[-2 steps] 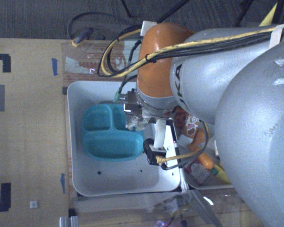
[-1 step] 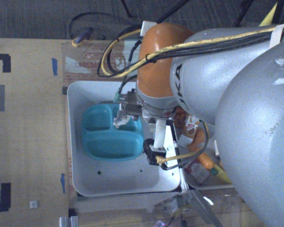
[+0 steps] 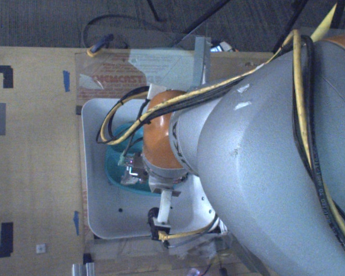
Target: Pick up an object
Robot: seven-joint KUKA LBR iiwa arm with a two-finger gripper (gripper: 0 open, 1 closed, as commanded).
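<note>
Clearance, white bin (image 3: pixel 98 211): open floor along the left wall and in the lower-left corner, apart from a small dark speck.

Obstacles: grey arm (image 3: pixel 259 154) covers the bin's right half and everything right of it. Orange wrist band (image 3: pixel 158 137) hangs over the bin's middle. Yellow and black cables (image 3: pixel 118 117) loop over the upper-left part. Teal bowl-like object (image 3: pixel 116 168) lies at centre-left, partly under the wrist.

Desk (image 3: pixel 34 171): bare to the left of the bin, blue tape marks only.

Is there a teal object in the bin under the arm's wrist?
Yes, a teal object lies in the white bin, partly covered by the arm's orange band.
</note>
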